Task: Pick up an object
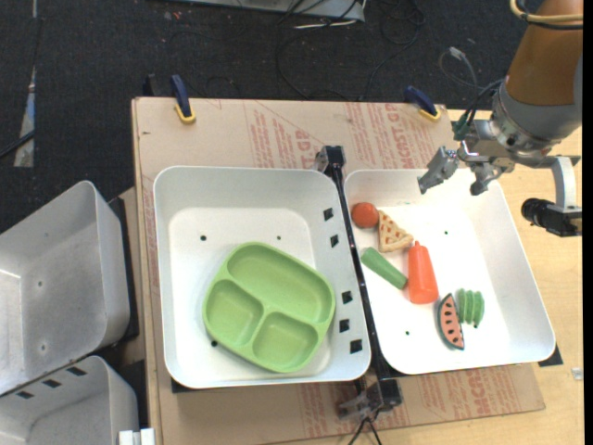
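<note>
A lime-green tray (269, 308) is seen in a white bin (176, 202). An orange carrot (422, 273), red tomato (365, 214) and red, green-rinded watermelon slice (450, 322) are shown.

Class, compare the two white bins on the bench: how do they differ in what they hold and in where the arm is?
The left bin holds one green divided tray; the right bin holds several small toy foods, among them a watermelon slice and an orange carrot. The gripper hangs over the right bin's far edge, away from the left bin. Both are shallow, white and side by side.
</note>
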Controlling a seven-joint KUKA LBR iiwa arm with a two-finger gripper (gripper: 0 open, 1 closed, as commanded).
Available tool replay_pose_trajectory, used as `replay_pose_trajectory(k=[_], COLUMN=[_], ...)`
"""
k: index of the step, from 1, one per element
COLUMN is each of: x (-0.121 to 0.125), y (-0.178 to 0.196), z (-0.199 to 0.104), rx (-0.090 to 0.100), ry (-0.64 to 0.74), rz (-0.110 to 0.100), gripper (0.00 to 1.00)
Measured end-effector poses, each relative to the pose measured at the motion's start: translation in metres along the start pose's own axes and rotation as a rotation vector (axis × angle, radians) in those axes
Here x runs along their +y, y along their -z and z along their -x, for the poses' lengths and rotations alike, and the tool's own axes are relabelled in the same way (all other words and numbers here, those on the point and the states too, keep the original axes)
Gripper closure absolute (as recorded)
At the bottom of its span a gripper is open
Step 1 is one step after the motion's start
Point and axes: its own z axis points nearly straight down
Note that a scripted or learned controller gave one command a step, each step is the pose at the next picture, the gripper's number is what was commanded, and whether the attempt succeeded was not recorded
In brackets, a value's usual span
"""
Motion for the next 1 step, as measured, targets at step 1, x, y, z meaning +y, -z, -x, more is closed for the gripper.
replay_pose_trajectory(k=[1], x=[0.0017], y=[0.0054], z=[-0.0001], rx=[-0.002], ry=[0.002], rz=[0.010], gripper=[0.00])
